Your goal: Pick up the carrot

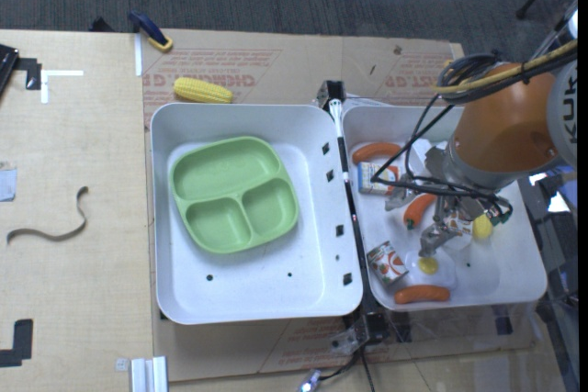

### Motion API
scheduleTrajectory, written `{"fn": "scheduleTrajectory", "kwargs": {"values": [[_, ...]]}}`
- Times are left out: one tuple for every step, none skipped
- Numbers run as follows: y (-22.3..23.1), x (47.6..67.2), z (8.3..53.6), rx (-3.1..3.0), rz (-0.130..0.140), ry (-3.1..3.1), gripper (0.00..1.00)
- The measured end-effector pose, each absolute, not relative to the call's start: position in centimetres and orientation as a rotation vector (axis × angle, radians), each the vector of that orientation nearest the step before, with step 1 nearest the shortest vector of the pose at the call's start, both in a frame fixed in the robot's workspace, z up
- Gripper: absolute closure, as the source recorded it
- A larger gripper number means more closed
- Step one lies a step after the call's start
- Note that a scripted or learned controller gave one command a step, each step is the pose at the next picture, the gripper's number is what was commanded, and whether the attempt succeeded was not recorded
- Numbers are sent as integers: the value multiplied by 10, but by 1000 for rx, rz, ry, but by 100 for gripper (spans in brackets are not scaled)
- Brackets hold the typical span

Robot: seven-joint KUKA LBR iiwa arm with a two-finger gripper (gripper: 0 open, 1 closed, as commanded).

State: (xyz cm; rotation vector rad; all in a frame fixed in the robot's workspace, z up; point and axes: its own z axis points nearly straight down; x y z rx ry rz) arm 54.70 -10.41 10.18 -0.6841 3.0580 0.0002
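under the arm (501, 128), carrot (419, 209) half hidden

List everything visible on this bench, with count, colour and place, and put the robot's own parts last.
Shallow white bins: 2, white, side by side; left bin, right bin.
Green three-compartment plastic plate: 1, light green, in the left bin.
Yellow corn cob: 1, yellow, on the cardboard behind the left bin.
Orange carrot: 1, orange, middle of the right bin, beside the end effector.
Orange-red sausage-shaped pieces: 2, one at the right bin's back, one at its front.
Small printed packets: 2, white and red, right bin.
Robot arm: 1, grey with orange band, over the right bin.
End effector: 1, grey, low in the right bin.
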Motion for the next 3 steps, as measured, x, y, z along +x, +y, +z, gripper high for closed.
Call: {"fn": "scheduleTrajectory", "kwargs": {"values": [[-97,578,93,3,-1,3136,0],[-34,520,192,-17,1,3139,0],[26,497,191,-81,1,3140,0]]}}
